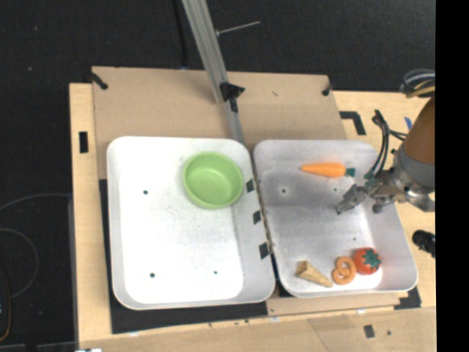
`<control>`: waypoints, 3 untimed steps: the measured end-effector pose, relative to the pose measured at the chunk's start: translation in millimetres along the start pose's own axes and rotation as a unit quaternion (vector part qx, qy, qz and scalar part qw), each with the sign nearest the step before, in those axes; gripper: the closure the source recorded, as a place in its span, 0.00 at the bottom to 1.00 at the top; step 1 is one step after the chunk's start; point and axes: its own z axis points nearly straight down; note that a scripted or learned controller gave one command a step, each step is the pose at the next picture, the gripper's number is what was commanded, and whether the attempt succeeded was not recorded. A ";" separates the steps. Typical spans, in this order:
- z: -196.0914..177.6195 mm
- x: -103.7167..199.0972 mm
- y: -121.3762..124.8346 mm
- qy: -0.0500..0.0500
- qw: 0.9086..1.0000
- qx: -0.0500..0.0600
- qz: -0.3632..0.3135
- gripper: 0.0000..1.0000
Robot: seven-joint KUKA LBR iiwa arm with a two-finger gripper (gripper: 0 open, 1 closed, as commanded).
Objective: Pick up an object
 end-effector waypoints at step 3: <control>54.7 -5.3 0.1 0.000 1.000 -0.004 0.002 1.00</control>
